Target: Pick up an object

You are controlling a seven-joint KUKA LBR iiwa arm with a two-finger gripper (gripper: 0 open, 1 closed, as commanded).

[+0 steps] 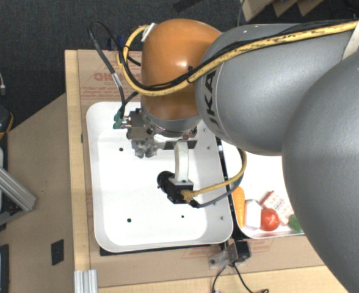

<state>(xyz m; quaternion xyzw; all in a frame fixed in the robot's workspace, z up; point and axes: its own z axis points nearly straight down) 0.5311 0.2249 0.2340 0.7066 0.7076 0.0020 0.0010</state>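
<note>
1. Nearest the camera, the bench runs as a tan border nearer than the gripper, with cabling at its front edge.

2. Candidate objects lie in the second bin, nearer the camera than the gripper and well off to its view-right. An orange piece lies along that bin's wall on the gripper's side. Beyond it from the gripper sit a red round piece, a pale packet with red marks, and a green piece. All four are well apart from the gripper; none is in contact with it.

3. The arm cuts off most of the second bin. The green piece shows as a sliver only and cannot be identified.

4. The white bin lies directly under the gripper. Its visible floor carries a few small dark specks.

5. The gripper hangs over the far half of the white bin, under the orange band. The wrist hides its working end. Whether it is open or closed cannot be told, and nothing is seen held.

6. A small dark green item sits just view-left of the gripper; whether it is loose or attached cannot be told.

7. Beyond the gripper, red lettering on the bench is partly covered.
</note>
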